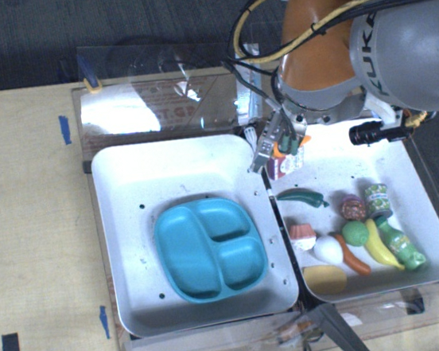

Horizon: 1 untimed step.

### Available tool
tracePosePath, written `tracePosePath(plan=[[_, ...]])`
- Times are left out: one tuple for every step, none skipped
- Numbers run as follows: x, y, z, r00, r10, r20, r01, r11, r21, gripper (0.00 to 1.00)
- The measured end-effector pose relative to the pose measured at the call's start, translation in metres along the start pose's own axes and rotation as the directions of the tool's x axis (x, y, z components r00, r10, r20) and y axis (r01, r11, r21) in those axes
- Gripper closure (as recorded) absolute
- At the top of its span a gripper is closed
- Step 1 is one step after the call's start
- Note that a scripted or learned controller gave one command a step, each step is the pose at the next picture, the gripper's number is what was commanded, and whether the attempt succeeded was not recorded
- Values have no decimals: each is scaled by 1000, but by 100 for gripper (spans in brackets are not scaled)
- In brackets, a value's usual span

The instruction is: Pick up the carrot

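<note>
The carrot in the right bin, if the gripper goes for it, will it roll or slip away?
The carrot looks like a smooth, tapered plastic toy, so it is probably stiff and light, and may slip from a grip near its thin end. It lies wedged between the white egg and the banana, so it seems unlikely to roll, though those neighbours may shift when the gripper closes.

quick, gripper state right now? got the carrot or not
Gripper: cannot tell whether open or shut, something small and orange sits beside it. The carrot lies in the right bin, not held.
</note>
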<state>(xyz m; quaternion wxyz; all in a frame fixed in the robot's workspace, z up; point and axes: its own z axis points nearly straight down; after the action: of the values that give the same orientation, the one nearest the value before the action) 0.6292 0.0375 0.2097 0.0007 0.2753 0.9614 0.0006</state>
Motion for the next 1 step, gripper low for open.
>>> tracePosePath(plan=[[0,8,-13,940,-342,7,342,940,-2,100]])
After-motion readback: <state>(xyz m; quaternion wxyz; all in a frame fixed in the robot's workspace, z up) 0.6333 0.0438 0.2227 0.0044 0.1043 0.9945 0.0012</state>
